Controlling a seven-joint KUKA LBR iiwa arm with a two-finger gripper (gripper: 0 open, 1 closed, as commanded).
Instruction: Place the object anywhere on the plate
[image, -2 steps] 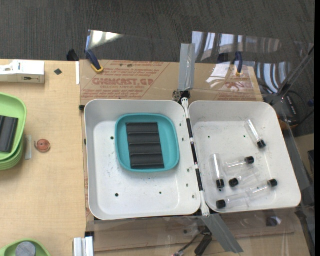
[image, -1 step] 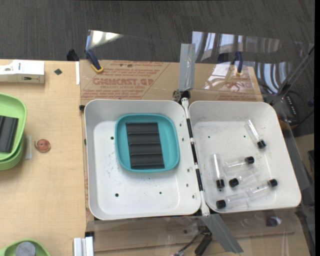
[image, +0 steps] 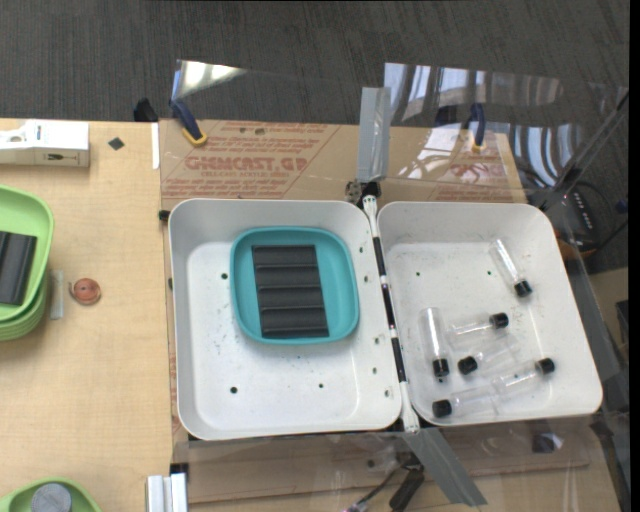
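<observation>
At the far left of the wooden bench (image: 100, 400) sits a stack of green trays (image: 25, 305) with a dark block on top, cut off by the frame's edge. Just right of it lies a small reddish-brown disc (image: 86, 291). A white box (image: 45, 143) rests near the bench's top left corner.

The left bin (image: 290, 390) holds a teal plate (image: 243, 290), square with rounded corners, set towards the bin's upper middle. A dark ribbed insert (image: 290, 290) covers the plate's centre. Behind both bins lies a printed cardboard sheet (image: 260, 160).

The right bin (image: 440, 250) touches the left one along a shared edge. In it lie six clear tubes with black caps, all on their sides. One tube (image: 508, 265) lies apart near the bin's upper right. The other five cluster in the lower half: one (image: 432, 335) nearest the dividing edge, one (image: 475, 326) beside it, a short one (image: 467, 366) in the middle, one (image: 522, 376) to the right, and one (image: 465, 403) along the bottom wall. None of the tubes touches the plate; all are well apart from it, across the divide.
</observation>
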